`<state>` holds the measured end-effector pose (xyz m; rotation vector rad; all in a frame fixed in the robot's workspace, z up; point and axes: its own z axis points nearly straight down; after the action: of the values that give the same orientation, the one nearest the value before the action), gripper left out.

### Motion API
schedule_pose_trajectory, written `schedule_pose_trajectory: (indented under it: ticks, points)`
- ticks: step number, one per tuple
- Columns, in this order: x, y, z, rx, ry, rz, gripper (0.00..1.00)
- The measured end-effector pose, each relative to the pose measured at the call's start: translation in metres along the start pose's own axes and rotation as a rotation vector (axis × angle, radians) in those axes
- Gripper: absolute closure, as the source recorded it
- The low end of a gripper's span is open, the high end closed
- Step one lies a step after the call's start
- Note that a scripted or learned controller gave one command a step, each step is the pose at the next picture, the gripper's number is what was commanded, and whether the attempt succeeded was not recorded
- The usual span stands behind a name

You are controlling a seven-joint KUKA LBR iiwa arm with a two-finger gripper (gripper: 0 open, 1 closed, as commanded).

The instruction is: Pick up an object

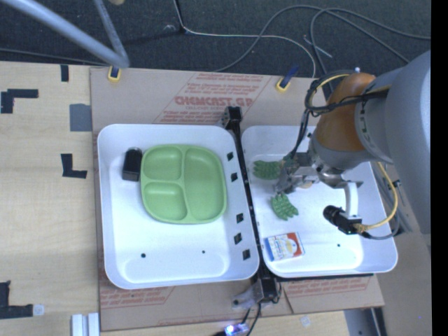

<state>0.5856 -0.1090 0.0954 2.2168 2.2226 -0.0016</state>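
two white bins side by side on a cardboard-covered bench. left bin (112, 208): a green divided plate (184, 185), with a small black block (131, 164) just beside its left edge. right bin (364, 257): two small green leafy pieces, one upper (266, 169) and one lower (283, 206), plus a small printed packet (283, 247) near the front wall.

arm in from the right, orange band above the wrist, gripper (294, 177) low over the right bin, between the two green pieces and close to the upper one. claw state: cannot tell, tips too small and blurred against the metalwork. nothing clearly seen between them.

likeliest targets: the green pieces nearest the gripper. judged light, soft and bumpy, probably rubbery toy food; apt to squash or roll rather than slip. best taken across the narrow middle, straight down, so the ribbed surface catches. lower piece well apart from the walls, so easy to approach. packet judged flat and thin, hard to get under; a poorer choice. risk: nudging a light piece aside on closing.
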Motion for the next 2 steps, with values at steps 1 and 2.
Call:
schedule_pose_trajectory:
  ticks: [1,2]
  points:
    - [-0.008,-0.002,-0.047,-0.002,0.002,0.002,1.00]
    - [-0.008,-0.005,-0.110,-0.004,0.002,0.001,1.00]
